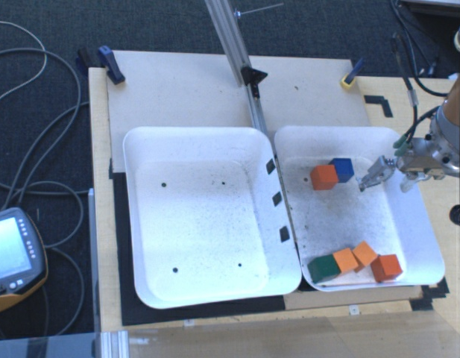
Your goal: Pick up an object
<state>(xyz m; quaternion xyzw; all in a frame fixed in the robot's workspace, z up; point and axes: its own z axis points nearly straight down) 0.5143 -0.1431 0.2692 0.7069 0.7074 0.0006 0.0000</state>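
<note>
The right bin (319,222) holds several small blocks. An orange-red cube (324,177) and a blue cube (342,169) touch each other near the bin's back. Along the front wall lie a green block (324,267), two orange cubes (346,260) (364,253) and an orange-red cube (387,268). My gripper (390,178) hangs over the right side of this bin, just right of the blue cube and apart from it. It is open, with nothing between its fingers (373,175).
The left bin (200,222) sits beside the right one, with black clips (276,198) on the shared wall. A slanted metal pole (230,32) rises from the back of the bench. Blue (110,62) and yellow (350,80) clamps hold the board's back corners.
</note>
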